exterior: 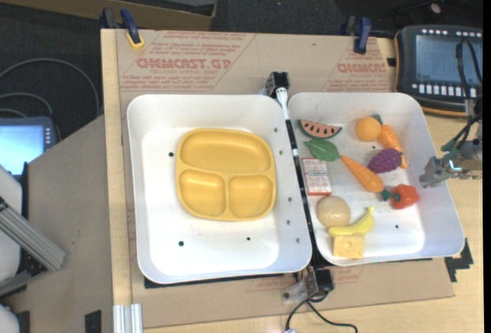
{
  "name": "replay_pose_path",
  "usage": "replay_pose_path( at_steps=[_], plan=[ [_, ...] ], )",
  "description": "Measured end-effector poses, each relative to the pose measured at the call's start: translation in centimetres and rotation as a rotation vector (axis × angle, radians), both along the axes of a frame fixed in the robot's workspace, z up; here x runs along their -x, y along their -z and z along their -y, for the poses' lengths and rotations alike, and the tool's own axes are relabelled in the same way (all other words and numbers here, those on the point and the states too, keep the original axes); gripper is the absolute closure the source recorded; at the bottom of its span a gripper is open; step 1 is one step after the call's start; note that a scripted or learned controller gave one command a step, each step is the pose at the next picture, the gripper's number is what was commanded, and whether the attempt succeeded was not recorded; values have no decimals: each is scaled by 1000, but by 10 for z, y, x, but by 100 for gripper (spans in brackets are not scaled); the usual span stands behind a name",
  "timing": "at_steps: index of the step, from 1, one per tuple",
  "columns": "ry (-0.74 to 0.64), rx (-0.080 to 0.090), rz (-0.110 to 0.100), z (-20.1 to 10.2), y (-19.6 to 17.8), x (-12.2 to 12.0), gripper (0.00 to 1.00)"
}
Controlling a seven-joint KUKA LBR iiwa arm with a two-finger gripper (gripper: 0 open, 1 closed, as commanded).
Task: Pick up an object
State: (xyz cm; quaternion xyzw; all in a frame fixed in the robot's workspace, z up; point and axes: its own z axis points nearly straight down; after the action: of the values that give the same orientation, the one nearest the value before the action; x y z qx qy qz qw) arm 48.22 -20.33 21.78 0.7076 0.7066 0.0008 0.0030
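The right bin holds several toy foods: a watermelon slice, a green leaf, an orange, two carrots, purple grapes, a red pepper, a small carton, a pale round potato, a banana and a cheese wedge. My gripper is small in view at that bin's right rim, just right of the grapes and above the pepper. Nothing shows in its grasp.
The left bin carries a yellow divided plate. A black strip and cable run between the bins. A teach pendant lies at the back right, and clamps hold the board's far edge.
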Motion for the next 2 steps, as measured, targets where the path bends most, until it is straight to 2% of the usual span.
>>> replay_pose_path(
  at_steps=[2],
  plan=[
    [0, 2, 5, 0, -20, -1, 100]
  ],
)
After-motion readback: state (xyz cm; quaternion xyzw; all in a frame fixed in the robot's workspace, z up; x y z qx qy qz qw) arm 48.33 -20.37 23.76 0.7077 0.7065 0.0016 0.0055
